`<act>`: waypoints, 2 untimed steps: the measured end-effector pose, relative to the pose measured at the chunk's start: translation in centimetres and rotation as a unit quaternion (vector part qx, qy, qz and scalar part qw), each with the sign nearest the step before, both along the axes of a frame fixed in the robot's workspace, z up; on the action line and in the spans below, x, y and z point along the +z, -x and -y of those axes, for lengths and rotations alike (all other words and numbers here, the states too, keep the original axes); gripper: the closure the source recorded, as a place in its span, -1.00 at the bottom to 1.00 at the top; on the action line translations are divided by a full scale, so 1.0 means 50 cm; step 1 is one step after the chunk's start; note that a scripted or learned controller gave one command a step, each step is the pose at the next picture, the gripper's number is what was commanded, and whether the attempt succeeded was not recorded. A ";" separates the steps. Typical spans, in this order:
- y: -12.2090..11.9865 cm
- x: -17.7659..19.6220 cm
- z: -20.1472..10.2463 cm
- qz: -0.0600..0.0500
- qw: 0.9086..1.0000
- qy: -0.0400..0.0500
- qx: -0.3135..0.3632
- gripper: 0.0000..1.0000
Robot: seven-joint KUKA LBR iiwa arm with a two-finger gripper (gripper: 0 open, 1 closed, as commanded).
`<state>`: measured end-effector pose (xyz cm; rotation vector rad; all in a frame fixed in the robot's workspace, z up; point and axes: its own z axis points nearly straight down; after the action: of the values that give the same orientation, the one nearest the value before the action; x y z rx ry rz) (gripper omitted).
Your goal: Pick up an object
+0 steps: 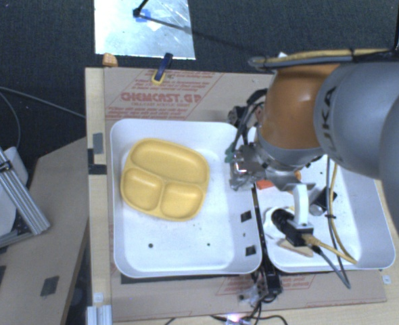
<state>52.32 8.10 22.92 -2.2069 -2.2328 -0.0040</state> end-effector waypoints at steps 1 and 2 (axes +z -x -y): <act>0.074 0.122 -0.039 0.002 1.000 0.000 -0.002 1.00; 0.073 0.291 -0.267 0.005 1.000 -0.002 0.002 1.00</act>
<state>48.65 21.46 37.46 -2.2060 -2.2399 -0.0205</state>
